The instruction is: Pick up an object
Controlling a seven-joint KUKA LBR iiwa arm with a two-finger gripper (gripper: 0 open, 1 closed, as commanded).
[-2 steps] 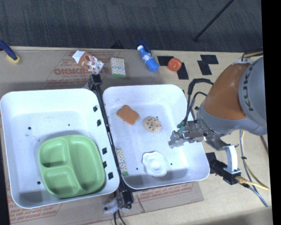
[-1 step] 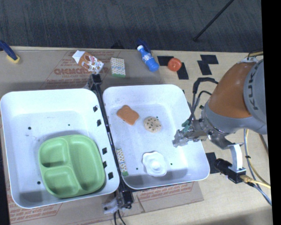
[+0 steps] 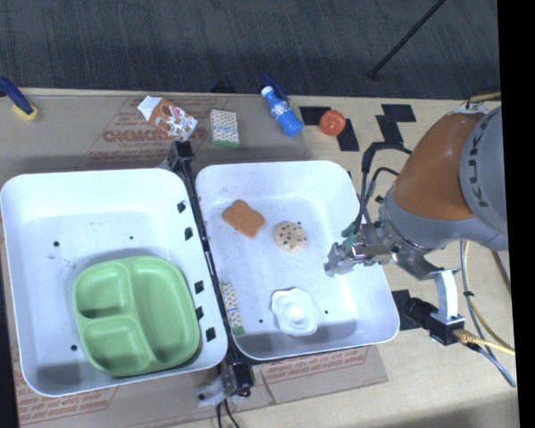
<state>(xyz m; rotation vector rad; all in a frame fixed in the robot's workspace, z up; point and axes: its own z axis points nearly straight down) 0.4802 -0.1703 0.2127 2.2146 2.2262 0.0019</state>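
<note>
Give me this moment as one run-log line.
arm: over right bin east wall | gripper: low, holds nothing seen | right bin: toast, cookie, white cup | left bin: green tray | pick: not yet

My gripper (image 3: 340, 260) hangs over the right bin (image 3: 367, 324) near its right wall — a cookie (image 3: 291, 237), orange piece (image 3: 244, 219) and white cup (image 3: 294, 312) lie apart; a green tray (image 3: 134, 314) fills the left bin (image 3: 25, 203).

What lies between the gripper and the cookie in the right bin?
Bare white bin floor separates the gripper from the cookie in the camera view.
</note>
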